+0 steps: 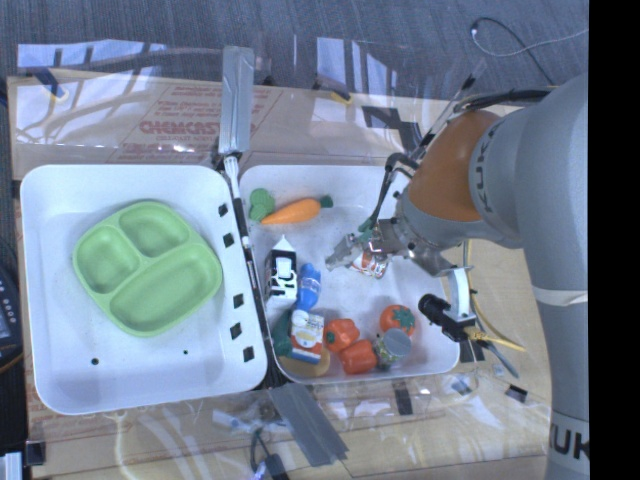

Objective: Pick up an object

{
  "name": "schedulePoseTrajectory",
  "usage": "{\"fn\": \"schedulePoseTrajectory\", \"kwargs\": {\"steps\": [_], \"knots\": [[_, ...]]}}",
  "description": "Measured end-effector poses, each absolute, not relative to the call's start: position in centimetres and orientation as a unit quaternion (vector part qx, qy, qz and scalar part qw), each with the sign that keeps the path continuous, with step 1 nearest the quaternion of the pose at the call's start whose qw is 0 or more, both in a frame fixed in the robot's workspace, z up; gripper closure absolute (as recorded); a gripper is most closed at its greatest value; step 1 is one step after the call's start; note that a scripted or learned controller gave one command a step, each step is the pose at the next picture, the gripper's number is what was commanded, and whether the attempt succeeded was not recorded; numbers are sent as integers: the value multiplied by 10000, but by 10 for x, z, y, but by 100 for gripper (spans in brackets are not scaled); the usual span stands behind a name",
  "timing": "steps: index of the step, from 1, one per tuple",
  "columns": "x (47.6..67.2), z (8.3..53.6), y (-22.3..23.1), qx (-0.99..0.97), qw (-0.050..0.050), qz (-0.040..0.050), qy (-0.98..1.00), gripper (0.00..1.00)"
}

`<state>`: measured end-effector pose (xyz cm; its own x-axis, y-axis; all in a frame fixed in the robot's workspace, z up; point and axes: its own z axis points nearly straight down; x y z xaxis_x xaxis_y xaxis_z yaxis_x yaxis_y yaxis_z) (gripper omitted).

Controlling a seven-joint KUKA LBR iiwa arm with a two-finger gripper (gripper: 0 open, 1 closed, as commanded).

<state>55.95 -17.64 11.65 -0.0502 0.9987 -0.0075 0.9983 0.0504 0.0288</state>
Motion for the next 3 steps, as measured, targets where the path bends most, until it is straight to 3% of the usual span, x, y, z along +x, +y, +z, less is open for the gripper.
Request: {"fn": "schedulePoseTrajectory", "kwargs": {"steps": [1,2,3], "knots": [[578,94,-209,6912,17,9,7227,0],[589,155,-176,7381,-6,-4,6747,0],[527,91,-171,7134,-2,-7,7008,0]]}}
